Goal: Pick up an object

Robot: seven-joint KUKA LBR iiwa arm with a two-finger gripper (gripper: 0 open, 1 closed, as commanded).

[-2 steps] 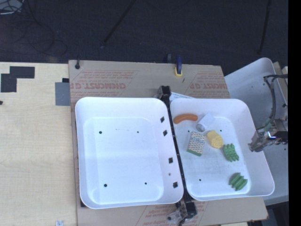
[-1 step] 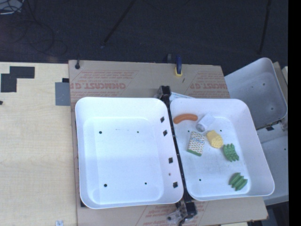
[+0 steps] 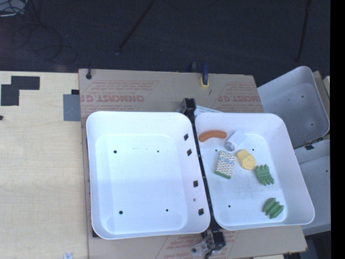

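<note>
- Two shallow white plastic bins sit side by side on a brown cardboard sheet (image 3: 161, 93), which lies on the pale wooden tabletop (image 3: 38, 171).
- The left white bin (image 3: 99, 220) has only small dark holes in its floor.
- The right white bin (image 3: 296, 209) holds all the loose objects, gathered in its upper and right parts.
- An orange sausage-shaped toy (image 3: 212, 135) lies near the far wall of the right bin, close to the divide between the bins.
- A small pale grey cylinder (image 3: 235, 141) lies just to the right of it, tilted on its side.
- A flat rectangular packet with a yellow-and-white pattern (image 3: 226, 164) lies below those two, at a slant.
- A yellow rounded lump (image 3: 247, 159) sits just beside the packet, on its right.
- A green ridged toy (image 3: 264, 175) lies a little lower and to the right of the yellow lump.
- A second green ridged toy (image 3: 273, 208) lies nearer the front right corner, apart from the rest.
- The end effector's state cannot be told.
</note>
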